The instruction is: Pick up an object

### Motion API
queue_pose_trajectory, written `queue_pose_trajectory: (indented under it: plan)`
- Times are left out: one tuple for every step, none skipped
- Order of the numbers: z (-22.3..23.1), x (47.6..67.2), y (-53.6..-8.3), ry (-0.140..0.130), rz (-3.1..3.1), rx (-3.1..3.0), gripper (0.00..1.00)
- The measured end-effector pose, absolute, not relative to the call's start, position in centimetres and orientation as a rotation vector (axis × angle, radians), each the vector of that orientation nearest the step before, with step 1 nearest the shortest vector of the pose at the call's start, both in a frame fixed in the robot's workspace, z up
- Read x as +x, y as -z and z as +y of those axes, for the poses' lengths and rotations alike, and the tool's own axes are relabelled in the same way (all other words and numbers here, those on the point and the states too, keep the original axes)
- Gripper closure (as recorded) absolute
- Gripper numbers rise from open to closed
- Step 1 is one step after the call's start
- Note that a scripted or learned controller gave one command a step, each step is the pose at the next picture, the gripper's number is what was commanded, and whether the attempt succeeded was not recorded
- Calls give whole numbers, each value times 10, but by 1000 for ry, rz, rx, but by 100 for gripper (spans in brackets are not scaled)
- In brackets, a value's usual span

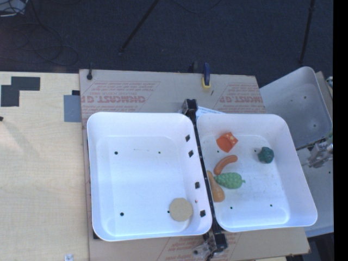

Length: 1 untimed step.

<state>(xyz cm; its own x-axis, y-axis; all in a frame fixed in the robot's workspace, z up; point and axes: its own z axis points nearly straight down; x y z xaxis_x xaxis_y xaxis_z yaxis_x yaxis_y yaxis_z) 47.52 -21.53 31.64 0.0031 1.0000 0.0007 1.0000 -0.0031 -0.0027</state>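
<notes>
Cardboard sheet point(163, 94) under both white bins point(141, 126) — pale wood bench point(38, 173), dark floor point(163, 26) behind.

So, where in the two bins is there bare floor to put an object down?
Left bin: all bare except the tan disc near its lower right corner. Right bin: bare along the lower right; crowded left of centre around the orange block, sausage and green piece.

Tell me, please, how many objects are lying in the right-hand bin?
5: an orange-red block near the back, a dark green piece toward the right, an orange sausage mid-bin, a light green bumpy piece below it, and an orange piece against the divider. Nothing seems hidden.
</notes>
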Motion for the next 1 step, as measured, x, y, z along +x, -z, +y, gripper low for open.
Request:
queue_pose_trajectory:
  plan:
    - [-170,481,-419,8,-2233,-2221,100]
